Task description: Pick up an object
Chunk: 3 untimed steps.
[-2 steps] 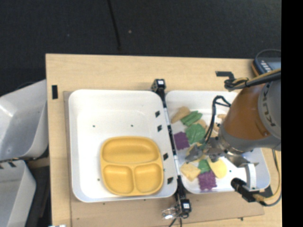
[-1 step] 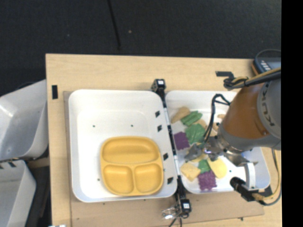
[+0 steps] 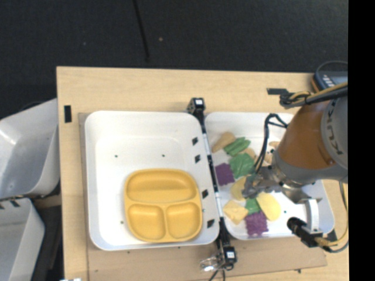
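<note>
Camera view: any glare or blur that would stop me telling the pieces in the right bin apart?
Camera view: even light, no harsh glare; the white bins look bright but not washed out. The picture is soft overall, so the small pieces blur at their edges; the arm covers some.

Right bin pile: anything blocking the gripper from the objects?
Nothing visible does. The gripper is low over the pile of objects in the right bin, with the green and yellow pieces directly beside it.

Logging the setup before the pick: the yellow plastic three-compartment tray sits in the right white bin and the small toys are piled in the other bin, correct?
Not quite. The camera view shows the yellow plastic three-compartment tray in the left white bin; the small toys are piled in the right white bin.
</note>
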Each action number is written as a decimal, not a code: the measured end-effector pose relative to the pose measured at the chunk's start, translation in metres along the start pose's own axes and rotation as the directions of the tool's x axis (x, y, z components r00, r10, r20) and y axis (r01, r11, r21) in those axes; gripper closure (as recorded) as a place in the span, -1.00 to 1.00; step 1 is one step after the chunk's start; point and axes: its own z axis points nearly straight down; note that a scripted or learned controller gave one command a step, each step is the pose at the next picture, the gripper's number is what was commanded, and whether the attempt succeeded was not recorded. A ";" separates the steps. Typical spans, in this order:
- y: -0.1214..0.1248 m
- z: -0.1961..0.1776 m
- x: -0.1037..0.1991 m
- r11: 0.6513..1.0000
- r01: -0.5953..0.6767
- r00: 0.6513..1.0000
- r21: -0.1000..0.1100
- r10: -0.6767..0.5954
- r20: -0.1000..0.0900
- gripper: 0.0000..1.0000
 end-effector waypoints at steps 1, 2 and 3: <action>0.000 0.000 0.000 1.000 -0.002 1.000 -0.001 0.002 0.000 -1.00; 0.001 -0.010 -0.001 1.000 -0.006 1.000 -0.003 0.006 0.001 1.00; 0.001 -0.010 -0.001 1.000 -0.012 1.000 -0.005 0.012 0.001 -1.00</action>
